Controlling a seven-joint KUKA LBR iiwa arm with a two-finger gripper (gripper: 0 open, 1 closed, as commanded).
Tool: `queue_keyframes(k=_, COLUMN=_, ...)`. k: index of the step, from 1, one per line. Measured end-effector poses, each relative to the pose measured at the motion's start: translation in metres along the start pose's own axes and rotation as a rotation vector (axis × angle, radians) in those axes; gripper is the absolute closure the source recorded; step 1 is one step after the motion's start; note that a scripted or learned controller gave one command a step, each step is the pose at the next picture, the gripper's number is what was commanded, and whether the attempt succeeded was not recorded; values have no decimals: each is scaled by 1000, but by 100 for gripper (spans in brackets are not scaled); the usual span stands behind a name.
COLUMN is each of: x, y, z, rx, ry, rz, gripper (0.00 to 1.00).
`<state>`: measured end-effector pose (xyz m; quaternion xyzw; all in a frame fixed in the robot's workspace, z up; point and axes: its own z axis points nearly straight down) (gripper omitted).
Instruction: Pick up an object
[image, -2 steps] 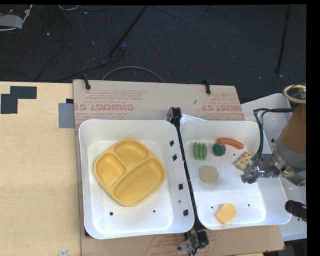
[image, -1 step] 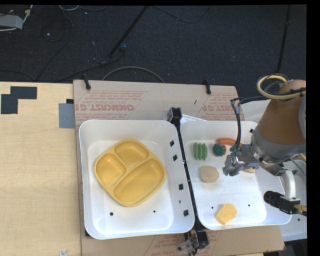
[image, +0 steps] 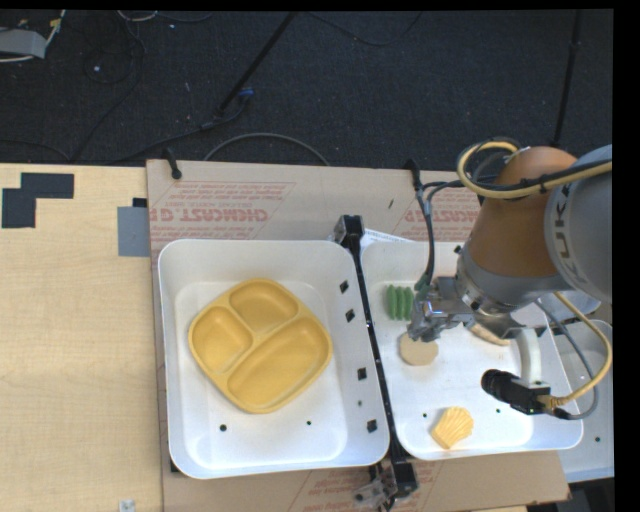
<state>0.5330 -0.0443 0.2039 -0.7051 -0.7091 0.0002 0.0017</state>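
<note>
Trouble is most likely right at the tan round piece (image: 418, 351), which lies on the floor of the right bin (image: 470, 400), near the wall that splits the two bins. The end effector (image: 428, 320) hangs just over its top edge, maybe touching it. I cannot tell from up here if it is apart or together, or if it has hold of anything. It looks like the grab is about to be tried, and I think nothing has been lifted yet.

What could go wrong? The piece looks flat and low, so the end effector might close above it and come up with nothing. The end effector also seems to sit over the far edge and not the middle, so a squeeze could make the piece slide or flip away. The green ridged piece (image: 400, 301) lies just beside the end effector (so close that it could get bumped or pinched along with the other one). A pale piece (image: 492, 332) sits partly hidden under the arm, and a swing that way could push it around. The yellow shell shape (image: 452, 427) lies well apart, near the front of the bin, and looks safe. The yellow plate (image: 260, 343) in the left bin (image: 200, 440) is far from all this too.
</note>
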Motion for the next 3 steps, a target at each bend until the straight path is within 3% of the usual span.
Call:
queue_keyframes(k=1, x=45, y=10, z=-4, rx=0, ry=-1, rz=1, gripper=100)
queue_keyframes(k=3, x=148, y=59, z=-4, rx=-2, ry=-2, rz=1, gripper=100)
